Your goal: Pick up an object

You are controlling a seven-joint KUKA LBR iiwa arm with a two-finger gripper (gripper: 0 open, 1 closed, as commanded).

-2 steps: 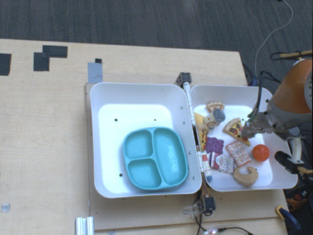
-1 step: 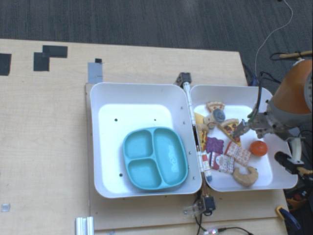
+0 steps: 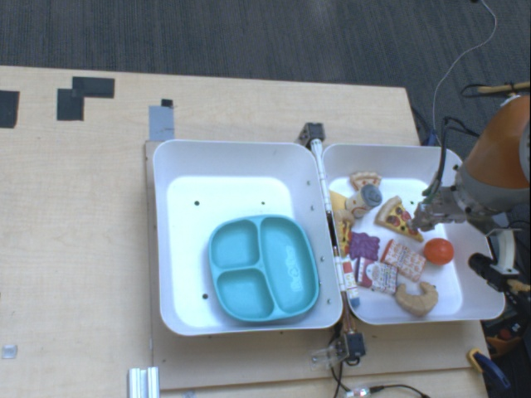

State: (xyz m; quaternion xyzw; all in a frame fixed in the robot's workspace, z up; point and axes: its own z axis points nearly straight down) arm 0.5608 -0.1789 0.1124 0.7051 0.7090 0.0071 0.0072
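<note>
The right bin (image 3: 474, 308) holds several toy foods. Among them are a pizza slice (image 3: 396, 217), a red tomato (image 3: 438, 251), a purple grape bunch (image 3: 363, 245), a red-and-white packet (image 3: 405, 260) and a tan bread piece (image 3: 416, 298). My gripper (image 3: 425, 216) hangs low over the right half of this bin, just right of the pizza slice and above the tomato. Its tips are dark and small against the bin floor. I see nothing lifted off the bin floor.
The left bin (image 3: 164, 222) holds a blue divided plate (image 3: 264, 266). A tan pastry (image 3: 363, 180), a blue-grey round piece (image 3: 370, 195) and a yellow piece (image 3: 338, 204) lie near the divider wall. Cables run along the bench's right edge.
</note>
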